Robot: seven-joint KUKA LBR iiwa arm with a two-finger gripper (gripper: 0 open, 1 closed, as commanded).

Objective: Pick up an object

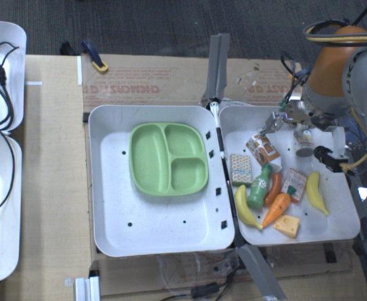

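The end effector (282,119) hangs over the far part of the right bin (340,227), at the tip of the grey arm with its orange band (334,68). Whether it is released or clenched I cannot tell, since the small metal parts there blur together, and nothing is seen gripped in it. The nearest candidate is a brown snack packet (262,148), lying just below and slightly to the left of the end effector, its long axis running diagonally. Further the same way sit a checkered cracker packet (240,168), a green bottle (259,189) and an orange carrot (275,210), crowded together and touching. A yellow banana (316,193) lies apart from the pile, below the end effector and to the right. I judge the snack packet the easiest reach: a short descent toward the viewer's side.
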